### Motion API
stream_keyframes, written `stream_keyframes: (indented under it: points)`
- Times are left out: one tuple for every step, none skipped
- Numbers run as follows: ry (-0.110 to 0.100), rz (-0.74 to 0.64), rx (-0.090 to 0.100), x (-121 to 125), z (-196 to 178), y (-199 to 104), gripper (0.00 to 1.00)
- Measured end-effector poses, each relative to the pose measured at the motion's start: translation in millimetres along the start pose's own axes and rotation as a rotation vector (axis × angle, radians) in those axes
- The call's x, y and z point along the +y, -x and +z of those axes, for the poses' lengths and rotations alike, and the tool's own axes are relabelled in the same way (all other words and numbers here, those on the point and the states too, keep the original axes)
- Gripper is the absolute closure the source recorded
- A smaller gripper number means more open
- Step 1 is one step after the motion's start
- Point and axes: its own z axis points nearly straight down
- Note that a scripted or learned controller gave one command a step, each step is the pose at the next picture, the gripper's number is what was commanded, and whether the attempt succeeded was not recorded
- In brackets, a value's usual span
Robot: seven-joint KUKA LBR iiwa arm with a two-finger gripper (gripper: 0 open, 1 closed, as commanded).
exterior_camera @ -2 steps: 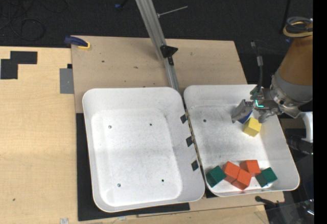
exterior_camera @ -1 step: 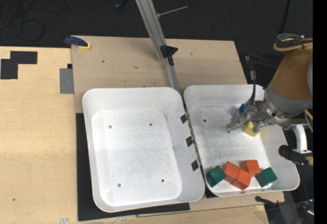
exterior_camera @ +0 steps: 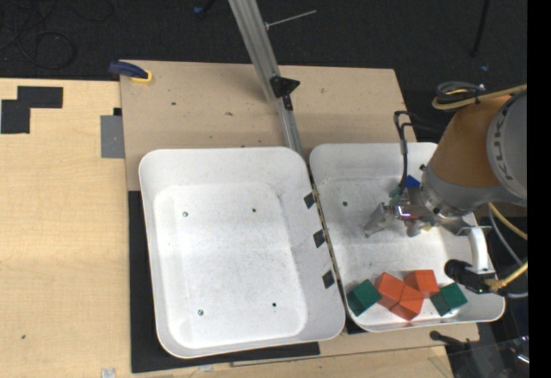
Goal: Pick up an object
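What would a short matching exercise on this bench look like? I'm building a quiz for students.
Things:
1. left bin
2. orange blocks
3. hand
4. blue-handled clamp

Places:
A. far left corner of the bench
B. over the middle of the right bin
C. beside the right bin, holding no blocks
D. near edge of the right bin, between green blocks

Pairs: 1-C, 2-D, 3-B, 4-A

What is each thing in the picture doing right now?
Left white plastic bin: sitting flat on the bench.
Right white plastic bin: holding blocks at its near end.
Orange blocks: bunched together, touching.
Two green blocks: one at each end of the orange bunch.
Metal two-finger gripper: over the right bin, nothing between its fingers.
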Motion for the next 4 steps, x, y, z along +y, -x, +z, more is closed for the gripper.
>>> stream_keyframes:
  points:
    - [0.008, 0.002, -0.002, 1, 20, 0, 0.0]
    - [0.008, 0.009, -0.001, 0, 10, 1, 1.0]
    - [0.013, -0.003, -0.003, 5, -52, -1, 1.0]
    - [0.013, -0.003, -0.003, -4, -110, -1, 1.0]
